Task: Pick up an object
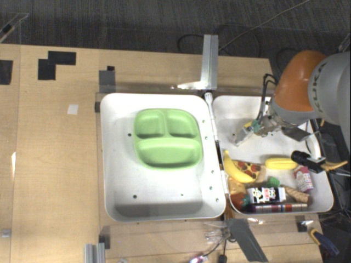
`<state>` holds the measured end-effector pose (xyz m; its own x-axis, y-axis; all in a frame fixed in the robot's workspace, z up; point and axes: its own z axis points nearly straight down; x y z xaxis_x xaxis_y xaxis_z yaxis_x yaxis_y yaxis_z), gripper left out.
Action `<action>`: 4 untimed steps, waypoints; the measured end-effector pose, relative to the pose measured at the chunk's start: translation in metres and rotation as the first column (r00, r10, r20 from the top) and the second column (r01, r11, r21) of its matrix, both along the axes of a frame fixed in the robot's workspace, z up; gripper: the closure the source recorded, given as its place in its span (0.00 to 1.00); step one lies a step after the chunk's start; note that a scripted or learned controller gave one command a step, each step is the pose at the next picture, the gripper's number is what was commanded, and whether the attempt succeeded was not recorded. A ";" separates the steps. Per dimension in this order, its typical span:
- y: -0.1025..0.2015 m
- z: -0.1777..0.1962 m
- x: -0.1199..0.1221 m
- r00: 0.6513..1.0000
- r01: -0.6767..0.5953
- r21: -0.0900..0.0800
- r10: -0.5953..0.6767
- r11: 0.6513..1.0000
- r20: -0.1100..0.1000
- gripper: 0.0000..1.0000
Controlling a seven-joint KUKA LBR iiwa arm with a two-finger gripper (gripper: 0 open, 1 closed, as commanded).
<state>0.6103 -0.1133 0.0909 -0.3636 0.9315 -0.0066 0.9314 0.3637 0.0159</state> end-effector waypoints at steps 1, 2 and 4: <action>-0.074 -0.001 0.006 0.945 0.326 0.001 -0.326 0.945 -0.005 0.00; -0.059 -0.003 0.053 0.938 0.347 0.002 -0.347 0.938 -0.009 0.00; -0.006 0.131 0.051 0.883 0.469 0.003 -0.469 0.883 -0.010 1.00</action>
